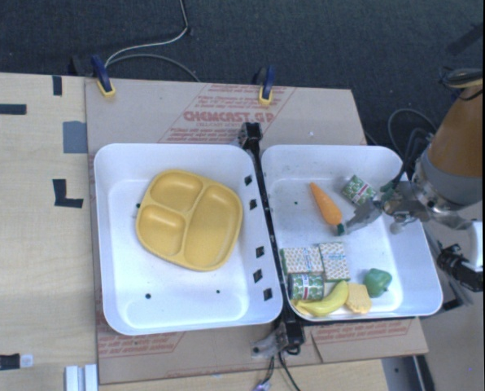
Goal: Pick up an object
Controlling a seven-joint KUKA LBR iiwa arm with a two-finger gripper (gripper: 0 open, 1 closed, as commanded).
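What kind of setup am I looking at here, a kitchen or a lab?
Most likely a robotics lab bench: two white bins sit on cardboard clamped down, toy food such as a carrot and banana, and loose cables on carpet.

Setting, viewed from above at a slant. A dark grey carpeted floor (308, 23) occupies the upper part of the view. A pale wooden bench top (31, 243) carries black angular markings (5, 114) and a grey square patch (74, 135) on its left side. A brown cardboard sheet (226, 116) with red printed lettering covers the bench and is fastened at its far edge by two clamps (104, 80) with blue and yellow handles. A thin white cable (157, 43) curves across the floor. Lighting is even and diffuse.
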